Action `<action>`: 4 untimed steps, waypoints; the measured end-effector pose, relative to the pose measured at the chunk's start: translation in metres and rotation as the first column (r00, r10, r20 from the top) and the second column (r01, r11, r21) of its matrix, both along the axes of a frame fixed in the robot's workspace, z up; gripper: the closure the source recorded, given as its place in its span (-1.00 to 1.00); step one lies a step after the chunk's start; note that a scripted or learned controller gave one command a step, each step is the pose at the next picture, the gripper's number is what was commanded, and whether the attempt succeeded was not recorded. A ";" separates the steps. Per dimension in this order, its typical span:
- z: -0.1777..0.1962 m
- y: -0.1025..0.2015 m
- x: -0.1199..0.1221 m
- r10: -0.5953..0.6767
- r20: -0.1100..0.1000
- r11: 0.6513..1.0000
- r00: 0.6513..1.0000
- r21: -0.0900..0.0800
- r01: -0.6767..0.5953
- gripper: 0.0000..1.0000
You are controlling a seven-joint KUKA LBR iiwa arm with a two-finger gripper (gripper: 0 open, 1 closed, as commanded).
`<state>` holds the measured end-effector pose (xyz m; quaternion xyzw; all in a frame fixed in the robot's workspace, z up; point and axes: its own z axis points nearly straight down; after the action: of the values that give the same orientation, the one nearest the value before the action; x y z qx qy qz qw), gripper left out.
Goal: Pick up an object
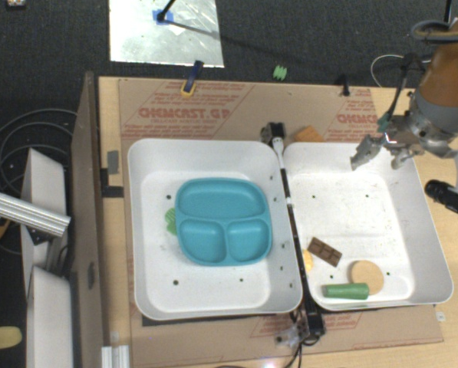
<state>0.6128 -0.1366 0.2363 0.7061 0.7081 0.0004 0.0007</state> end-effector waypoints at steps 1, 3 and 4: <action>-0.105 0.050 0.022 0.006 -0.007 1.000 1.000 0.004 -0.006 -1.00; -0.158 0.020 0.054 0.003 -0.005 1.000 1.000 0.003 -0.003 -1.00; -0.040 -0.024 0.058 -0.004 0.013 1.000 1.000 -0.005 0.004 -1.00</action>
<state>0.6710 -0.1610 0.1963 0.7074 0.7068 0.0032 0.0069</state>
